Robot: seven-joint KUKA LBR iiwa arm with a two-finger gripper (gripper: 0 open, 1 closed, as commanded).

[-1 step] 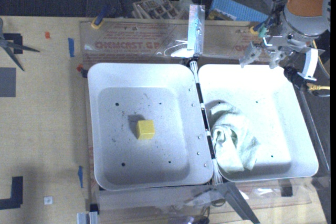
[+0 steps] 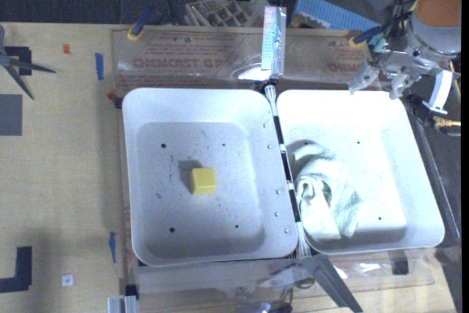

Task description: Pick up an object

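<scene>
A yellow block (image 2: 204,180) lies in the left bin (image 2: 146,121), a little left of the middle of its floor. It looks close to a cube, so no long axis can be made out; its faces sit turned slightly off the bin's edges, and it throws a small shadow toward the upper left. In the right bin (image 2: 381,128) a crumpled white cloth (image 2: 326,190) with greenish folds lies against the wall next to the divider. Its long axis runs from the upper left down to the lower right, toward the near edge of the bin.

The hand (image 2: 381,83) hangs at the top right, over the far rim of the right bin and well apart from both objects. Whether its fingers are apart or together cannot be told, and nothing is seen between them. The orange band (image 2: 440,7) of the arm shows above it.

Both bins are white with speckled, scuffed floors and sit touching side by side on a pale wooden desk (image 2: 58,157). Bits of blue tape (image 2: 99,66) mark the desk's left part. Behind the bins lies a clear plastic sheet (image 2: 190,59) with red lettering, and beyond it a dark floor with cables and boxes.

Count: two bins, one yellow block, one cloth, one arm.
</scene>
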